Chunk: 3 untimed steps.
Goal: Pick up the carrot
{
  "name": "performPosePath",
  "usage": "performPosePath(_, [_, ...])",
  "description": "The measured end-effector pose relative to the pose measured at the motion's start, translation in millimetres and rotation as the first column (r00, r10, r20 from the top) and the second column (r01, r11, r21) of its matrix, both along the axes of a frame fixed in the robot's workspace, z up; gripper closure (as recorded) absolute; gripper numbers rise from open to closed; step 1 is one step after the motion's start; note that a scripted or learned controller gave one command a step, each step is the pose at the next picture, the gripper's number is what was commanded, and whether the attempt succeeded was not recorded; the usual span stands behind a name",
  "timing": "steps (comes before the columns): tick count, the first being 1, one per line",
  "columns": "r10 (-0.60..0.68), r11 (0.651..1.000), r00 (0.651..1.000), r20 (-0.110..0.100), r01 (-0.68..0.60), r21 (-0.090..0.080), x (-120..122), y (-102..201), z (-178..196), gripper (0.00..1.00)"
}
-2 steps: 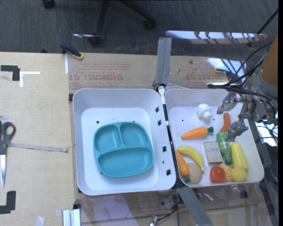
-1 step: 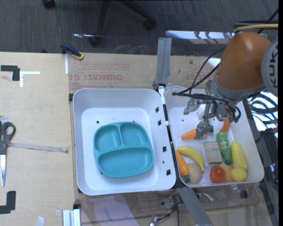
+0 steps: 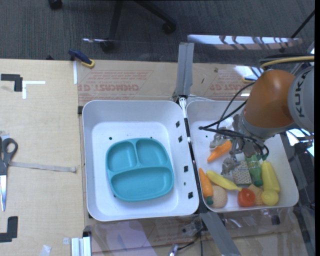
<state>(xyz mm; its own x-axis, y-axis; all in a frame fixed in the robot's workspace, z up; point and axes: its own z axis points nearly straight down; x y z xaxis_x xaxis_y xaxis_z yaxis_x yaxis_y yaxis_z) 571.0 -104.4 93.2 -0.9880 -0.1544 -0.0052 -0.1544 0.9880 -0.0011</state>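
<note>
A robotics lab is indicated: two white bins [image 3: 90, 165] are fixed to a light wooden table [image 3: 40, 120] patched with cardboard [image 3: 125, 80], scissors [image 3: 5, 160] lie nearby, and office chair legs [image 3: 145, 15] stand on grey carpet [image 3: 225, 17].

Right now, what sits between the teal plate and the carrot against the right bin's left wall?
Camera view: bare floor of the left bin, then the adjoining bin walls. Nothing loose between teal plate and carrot.
</note>
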Motion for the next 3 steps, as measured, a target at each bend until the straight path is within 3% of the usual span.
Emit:
performPosePath(1, [-0.155, 0.988, 0.988, 0.000, 0.155, 0.001, 7, 8, 0, 0.00])
performPosePath(2, [-0.152, 0.988, 0.988, 0.006, 0.152, 0.000, 9, 9, 11, 1.00])
performPosePath(3, [0.102, 0.995, 0.995, 0.003, -0.102, -0.002, -5, -46, 18, 1.00])
